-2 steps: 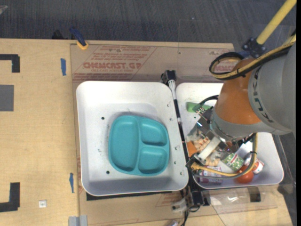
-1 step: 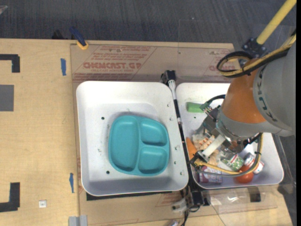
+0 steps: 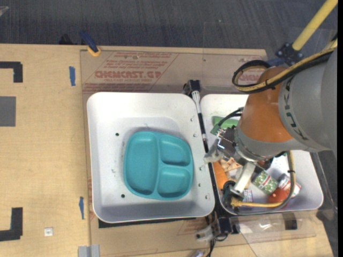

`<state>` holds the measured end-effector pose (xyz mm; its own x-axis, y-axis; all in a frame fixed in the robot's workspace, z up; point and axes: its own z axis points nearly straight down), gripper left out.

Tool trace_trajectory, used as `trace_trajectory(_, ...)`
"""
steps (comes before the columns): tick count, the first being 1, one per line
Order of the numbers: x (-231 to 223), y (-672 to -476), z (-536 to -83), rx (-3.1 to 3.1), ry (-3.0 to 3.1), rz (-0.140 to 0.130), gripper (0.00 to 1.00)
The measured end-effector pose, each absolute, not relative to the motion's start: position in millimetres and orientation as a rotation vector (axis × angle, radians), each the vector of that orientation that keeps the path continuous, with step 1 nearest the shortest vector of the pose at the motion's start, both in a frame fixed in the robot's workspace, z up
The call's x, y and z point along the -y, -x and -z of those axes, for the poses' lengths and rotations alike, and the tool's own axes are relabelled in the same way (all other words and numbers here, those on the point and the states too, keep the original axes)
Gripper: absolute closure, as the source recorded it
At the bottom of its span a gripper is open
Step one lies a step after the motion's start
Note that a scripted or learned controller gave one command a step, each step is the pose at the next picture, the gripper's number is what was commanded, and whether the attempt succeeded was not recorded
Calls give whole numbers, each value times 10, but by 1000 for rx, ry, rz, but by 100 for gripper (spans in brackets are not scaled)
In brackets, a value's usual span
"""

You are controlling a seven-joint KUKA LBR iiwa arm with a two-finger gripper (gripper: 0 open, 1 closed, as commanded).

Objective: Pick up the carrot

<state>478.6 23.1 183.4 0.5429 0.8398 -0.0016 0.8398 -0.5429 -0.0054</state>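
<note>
Camera view: the left bin [image 3: 102, 143] holds a teal divided plate [image 3: 158, 165], lying flat near its middle. The right bin [image 3: 313, 191] is cluttered: a green packet [image 3: 222, 123] at its back, a green-labelled can [image 3: 265, 182] and a red piece [image 3: 284, 185] towards the front. The carrot [image 3: 218, 173] seems to be the orange shape against this bin's left wall, mostly covered. The gripper [image 3: 225, 153] hangs just above it, masked by the wrist, so whether it is open or holds anything cannot be told.
</note>
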Motion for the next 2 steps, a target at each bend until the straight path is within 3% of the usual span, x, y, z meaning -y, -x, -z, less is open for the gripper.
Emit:
trace_trajectory(1, 338, -5011, -1837, 1507, 2759, -2, 0)
trace_trajectory(2, 172, -4789, -1836, 1771, 2590, -4, 0)
